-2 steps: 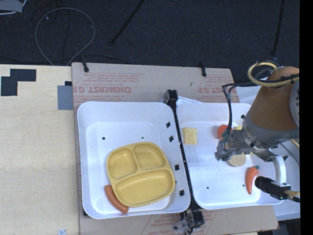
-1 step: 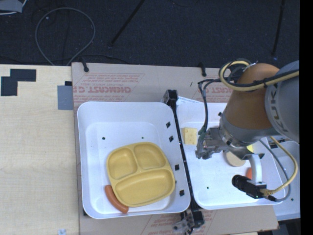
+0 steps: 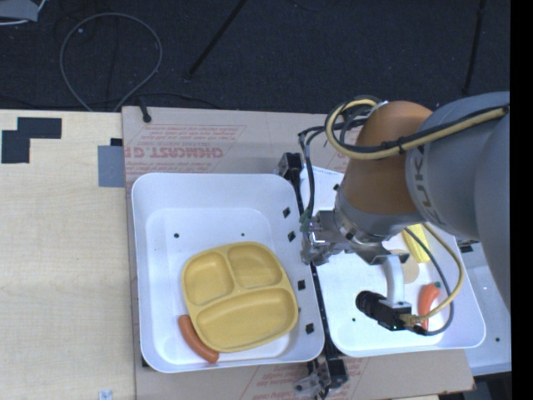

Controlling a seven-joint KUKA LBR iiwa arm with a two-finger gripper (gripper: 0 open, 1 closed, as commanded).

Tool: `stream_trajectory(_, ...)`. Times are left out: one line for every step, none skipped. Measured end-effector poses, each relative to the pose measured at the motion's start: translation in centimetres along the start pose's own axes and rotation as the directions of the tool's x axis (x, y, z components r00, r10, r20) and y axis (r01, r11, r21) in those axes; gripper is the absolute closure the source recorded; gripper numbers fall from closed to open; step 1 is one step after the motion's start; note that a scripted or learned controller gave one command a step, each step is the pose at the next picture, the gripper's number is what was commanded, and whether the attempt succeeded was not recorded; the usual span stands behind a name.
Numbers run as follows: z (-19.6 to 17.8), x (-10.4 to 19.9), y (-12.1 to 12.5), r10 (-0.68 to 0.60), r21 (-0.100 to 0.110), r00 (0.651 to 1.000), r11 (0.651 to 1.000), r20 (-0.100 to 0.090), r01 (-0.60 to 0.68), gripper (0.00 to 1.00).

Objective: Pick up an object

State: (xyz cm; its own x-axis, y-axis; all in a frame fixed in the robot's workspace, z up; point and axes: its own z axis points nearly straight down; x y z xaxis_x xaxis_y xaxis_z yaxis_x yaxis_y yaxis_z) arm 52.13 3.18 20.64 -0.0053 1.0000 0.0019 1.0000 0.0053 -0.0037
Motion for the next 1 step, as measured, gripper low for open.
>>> stream_trajectory(-0.51,4.45,0.32,0.0,0.0,1.0,1.0,0.0,0.0,1.0)
